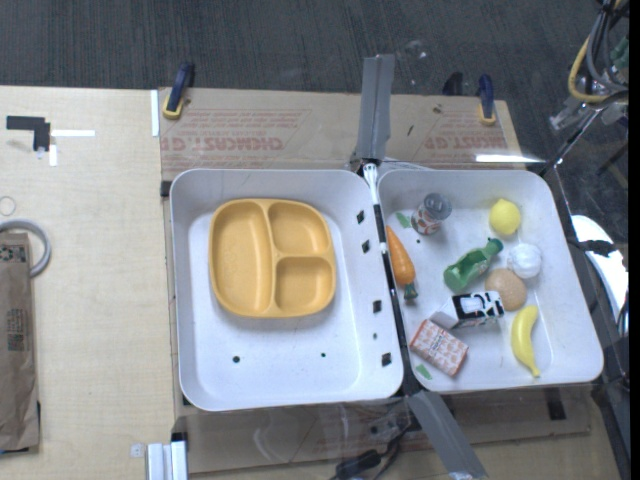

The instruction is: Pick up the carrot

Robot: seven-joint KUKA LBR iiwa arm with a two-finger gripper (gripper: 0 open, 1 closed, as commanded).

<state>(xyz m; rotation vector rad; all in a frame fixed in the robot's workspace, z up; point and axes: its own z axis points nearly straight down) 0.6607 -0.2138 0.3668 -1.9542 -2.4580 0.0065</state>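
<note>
Arm is barely seen at the right edge; end effector state can't be told. Carrot [401, 257] is laid in the right bin [560, 368] against its left wall, long axis running near-to-far, green end nearest. Banana [525, 339], lemon [505, 217], green bottle [472, 264] etc. are kept w/ it. Yellow plate [271, 258] is held in the left bin [200, 368].

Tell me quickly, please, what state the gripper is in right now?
Gripper: cannot be told from the camera view; the orange carrot with its green top lies in the right white bin, ungrasped.
</note>
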